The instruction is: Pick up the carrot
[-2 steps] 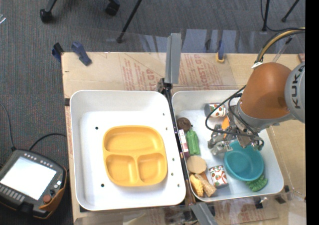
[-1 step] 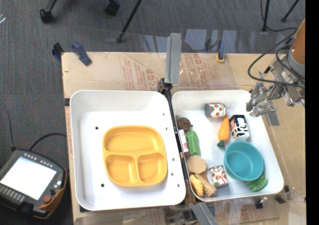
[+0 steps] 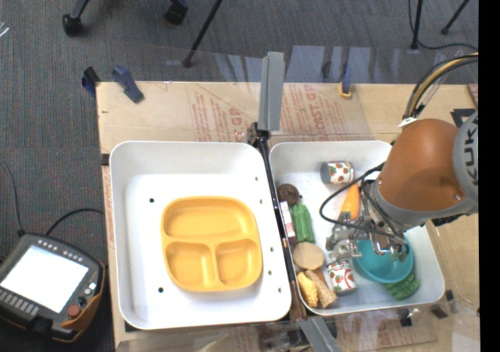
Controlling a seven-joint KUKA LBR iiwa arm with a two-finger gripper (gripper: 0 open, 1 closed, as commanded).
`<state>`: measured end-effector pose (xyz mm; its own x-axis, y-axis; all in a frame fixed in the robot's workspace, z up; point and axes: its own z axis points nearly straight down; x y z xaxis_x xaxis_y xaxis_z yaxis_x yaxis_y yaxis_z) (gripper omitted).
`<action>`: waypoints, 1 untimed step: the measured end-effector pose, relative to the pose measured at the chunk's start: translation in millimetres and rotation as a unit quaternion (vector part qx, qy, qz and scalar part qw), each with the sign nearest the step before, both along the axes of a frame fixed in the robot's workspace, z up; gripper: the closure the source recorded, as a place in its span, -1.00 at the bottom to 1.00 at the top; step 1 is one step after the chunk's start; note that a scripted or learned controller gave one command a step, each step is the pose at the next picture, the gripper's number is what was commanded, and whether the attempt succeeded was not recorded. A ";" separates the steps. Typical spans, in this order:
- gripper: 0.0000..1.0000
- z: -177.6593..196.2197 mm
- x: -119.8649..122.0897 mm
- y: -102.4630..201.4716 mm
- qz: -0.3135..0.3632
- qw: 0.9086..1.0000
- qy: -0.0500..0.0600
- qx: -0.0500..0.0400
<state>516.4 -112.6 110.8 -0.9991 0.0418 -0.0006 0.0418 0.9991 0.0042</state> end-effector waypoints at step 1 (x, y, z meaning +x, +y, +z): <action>1.00 142.5 8.8 -31.3 0.146 0.989 -0.003 -0.002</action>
